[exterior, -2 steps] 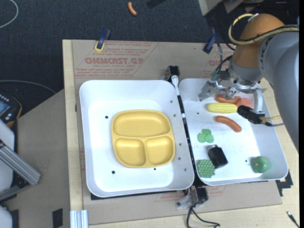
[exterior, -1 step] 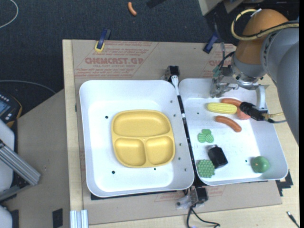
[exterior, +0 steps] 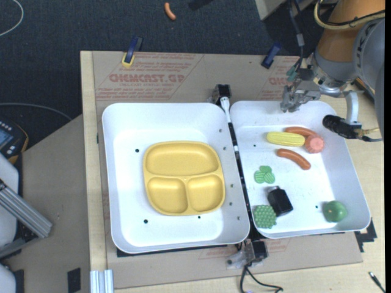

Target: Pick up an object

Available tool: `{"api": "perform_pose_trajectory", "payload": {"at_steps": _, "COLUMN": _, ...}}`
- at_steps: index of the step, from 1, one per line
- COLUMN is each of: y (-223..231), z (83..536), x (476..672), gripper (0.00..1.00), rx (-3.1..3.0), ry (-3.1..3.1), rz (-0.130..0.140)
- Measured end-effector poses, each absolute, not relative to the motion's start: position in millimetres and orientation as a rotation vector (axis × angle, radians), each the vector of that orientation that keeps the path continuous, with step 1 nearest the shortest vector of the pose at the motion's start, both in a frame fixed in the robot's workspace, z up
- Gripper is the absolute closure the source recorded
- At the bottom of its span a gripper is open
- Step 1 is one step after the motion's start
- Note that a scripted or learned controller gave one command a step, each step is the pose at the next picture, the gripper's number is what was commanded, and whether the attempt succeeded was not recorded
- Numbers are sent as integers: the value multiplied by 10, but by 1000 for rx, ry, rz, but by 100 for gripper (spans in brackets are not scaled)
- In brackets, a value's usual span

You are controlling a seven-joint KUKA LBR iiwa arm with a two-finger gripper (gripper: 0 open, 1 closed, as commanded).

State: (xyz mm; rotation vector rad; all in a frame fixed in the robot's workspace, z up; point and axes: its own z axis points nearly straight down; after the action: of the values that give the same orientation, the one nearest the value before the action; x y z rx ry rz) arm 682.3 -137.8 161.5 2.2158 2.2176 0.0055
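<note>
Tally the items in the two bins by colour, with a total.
Yellow: 2, divided plate and corn cob
Green: 3, at
Red-orange: 3, two sausages and a round piece
Black: 1, block
Total: 9

You will find one legible marking: faded red lettering printed on the brown paper-covered flat board (exterior: pixel 183 72) beneath the two white bins, reading "CHEMCAST" followed by "G.P". Note a further faint red print on the board's right part; it cannot be read.
</note>
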Motion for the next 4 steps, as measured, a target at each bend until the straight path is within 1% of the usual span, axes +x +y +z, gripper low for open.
{"api": "perform_pose_trajectory", "payload": {"at_steps": 1, "y": -1444, "z": 2084, "x": 6841, "gripper": 100, "rx": 2215, "ry": 2217, "rz": 6}}
{"api": "perform_pose_trajectory", "payload": {"at_steps": 2, "y": -1442, "z": 2268, "x": 6852, "gripper": 100, "rx": 2216, "ry": 2219, "rz": 5}}
{"api": "perform_pose_trajectory", "payload": {"at_steps": 3, "y": -997, "z": 2327, "x": 6601, "gripper": 100, "rx": 2219, "ry": 2228, "rz": -1}}
{"api": "perform_pose_trajectory", "payload": {"at_steps": 4, "y": -639, "z": 2383, "x": 6235, "gripper": 100, "rx": 2221, "ry": 2228, "rz": -1}}
